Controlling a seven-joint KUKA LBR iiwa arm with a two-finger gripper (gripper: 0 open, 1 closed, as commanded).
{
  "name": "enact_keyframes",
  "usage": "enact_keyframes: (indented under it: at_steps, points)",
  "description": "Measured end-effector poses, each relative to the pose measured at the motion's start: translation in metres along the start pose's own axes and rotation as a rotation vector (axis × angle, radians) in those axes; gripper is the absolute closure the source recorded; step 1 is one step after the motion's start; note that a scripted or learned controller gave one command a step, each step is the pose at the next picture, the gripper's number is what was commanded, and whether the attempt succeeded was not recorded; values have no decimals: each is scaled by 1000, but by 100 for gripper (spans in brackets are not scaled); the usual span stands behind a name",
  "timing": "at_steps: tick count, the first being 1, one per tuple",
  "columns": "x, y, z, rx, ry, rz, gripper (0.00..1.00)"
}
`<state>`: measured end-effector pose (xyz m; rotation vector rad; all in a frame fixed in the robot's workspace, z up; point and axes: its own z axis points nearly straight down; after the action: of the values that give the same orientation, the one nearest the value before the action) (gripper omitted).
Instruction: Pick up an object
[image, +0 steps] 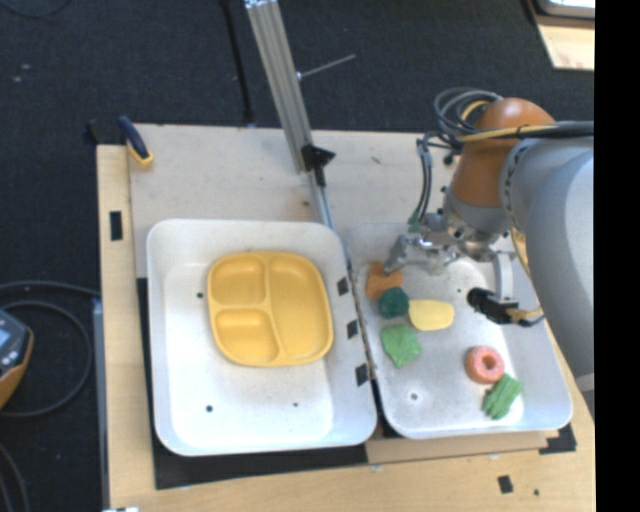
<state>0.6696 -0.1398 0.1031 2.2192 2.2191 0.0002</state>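
My gripper (412, 250) hangs over the back left part of the right bin (450, 405). Just below and left of it lies an orange piece (378, 280) against the bin's left wall, with a dark green ball (392, 302) touching it in front. A yellow lemon-like object (431, 316) lies to the right of the ball. A light green leafy piece (401, 345) sits nearer the front. Towards the front right are a pink donut (485, 364) and a green vegetable (502, 396). Nothing shows in the gripper's grasp.
The left bin (180, 400) holds a yellow divided plate (270, 307). A slanted metal post (285, 90) rises behind the bins, ending between them. The arm's grey body (550, 230) covers the right bin's back right corner.
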Motion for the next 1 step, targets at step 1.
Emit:
enact_keyframes:
  at_steps: [1]
  points:
    - [-1, 2, -13, -6, 0, 0, 100]
